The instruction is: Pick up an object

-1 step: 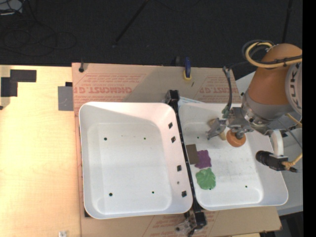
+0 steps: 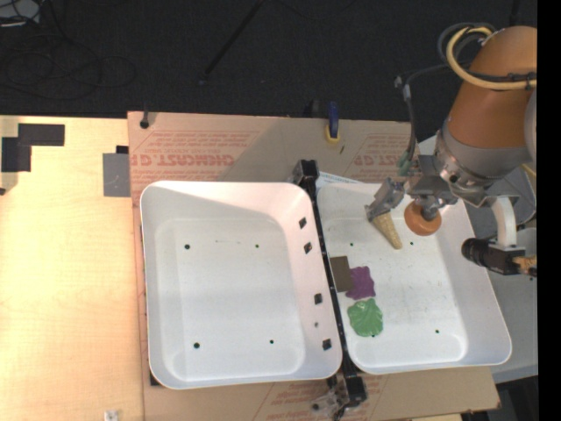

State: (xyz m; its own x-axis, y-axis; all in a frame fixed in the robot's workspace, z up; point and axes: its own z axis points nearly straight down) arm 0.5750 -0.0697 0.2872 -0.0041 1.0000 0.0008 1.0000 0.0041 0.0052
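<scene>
gripper [image 2: 405, 202] over right bin [image 2: 478, 323], finger spread unclear | beneath it: 1 tan cone [image 2: 387, 228], 1 orange round piece [image 2: 423, 220] | by divider: 1 purple lump [image 2: 360, 281], 1 green lump [image 2: 365, 317], 1 brown card [image 2: 338, 268] | left bin [image 2: 158, 279]

The arm [image 2: 491, 86] runs off the right edge, and the end effector's [image 2: 405, 202] finger gap seems too small to judge.

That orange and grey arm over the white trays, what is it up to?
The arm's gripper hangs low over the right bin, close to a tan cone-shaped piece and an orange round object. Nothing is visibly held between its fingers. A purple object and a green object lie nearer the bin's left wall. It seems to be trying to pick something up.
</scene>
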